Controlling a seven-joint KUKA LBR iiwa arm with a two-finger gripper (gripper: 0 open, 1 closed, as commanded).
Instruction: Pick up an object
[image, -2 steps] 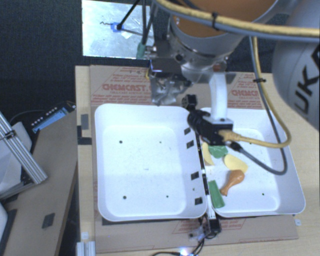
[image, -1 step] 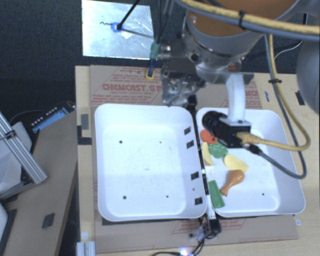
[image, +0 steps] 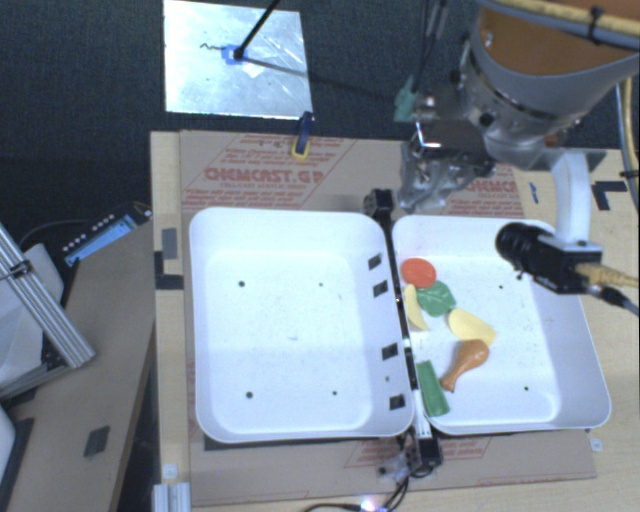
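Note:
The right bin (image: 560, 390) holds several toy foods along its left side. A red tomato (image: 419, 271) lies at the back, with a green leafy piece (image: 437, 297) and a yellow banana (image: 413, 309) just in front of it. Further forward are a yellow lemon-like piece (image: 470, 325), an orange drumstick (image: 465, 363) and a green pickle (image: 432, 389) against the left wall. My gripper (image: 432, 188) hangs high over the back left edge of the right bin, behind the tomato and apart from every object.
The left bin (image: 290, 330) stands beside the right one, joined by a row of black clips (image: 390, 320). A black cylinder on a white bracket (image: 543, 258) overhangs the right bin's back right. A foil sheet (image: 238, 58) lies beyond the bins.

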